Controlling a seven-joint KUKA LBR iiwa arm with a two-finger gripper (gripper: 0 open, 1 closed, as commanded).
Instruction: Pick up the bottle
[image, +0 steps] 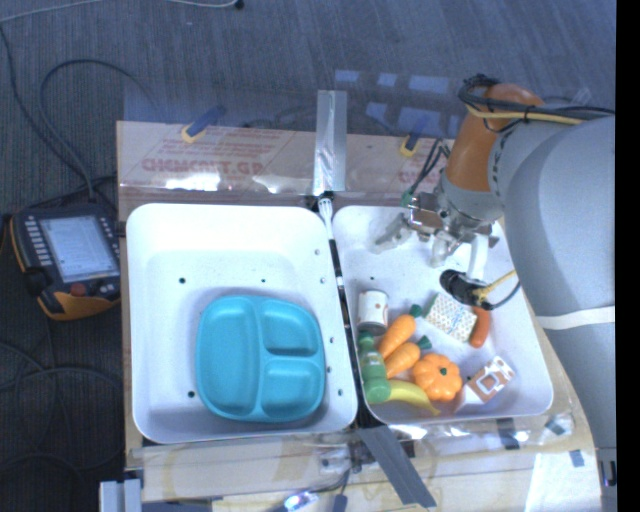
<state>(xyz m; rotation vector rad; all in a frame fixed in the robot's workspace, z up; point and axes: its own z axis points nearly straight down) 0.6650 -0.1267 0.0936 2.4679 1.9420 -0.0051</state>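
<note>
Find the green bottle lying on its side in the right bin, pressed against the wall shared with the left bin and aligned lengthwise with that wall. Looks tumbled there rather than set down with care: low, flat, with hardly any room on the wall side for a finger.

Touching its far end, a white cylinder with a dark top, perhaps a second container; cannot tell for sure. Hemmed in on the open side by two carrots, touching or just beside the bottle, and by a yellow banana at the near end, with an orange pumpkin resting against that pile. Farther right, well clear of the bottle: a speckled block, a small orange-red piece and a white-and-orange cube.

See the gripper hovering over the far end of the same bin, well apart from the bottle, jaws spread and clamped on nothing. Suggests an approach not yet made. Calls for travel toward the near-left corner and a wrist turn to straddle the bottle across its width. Risks scraping the wall or shoving the carrots instead of closing cleanly.

In the left bin, a blue divided plate, out of the way. Both bins side by side on the desk.
</note>
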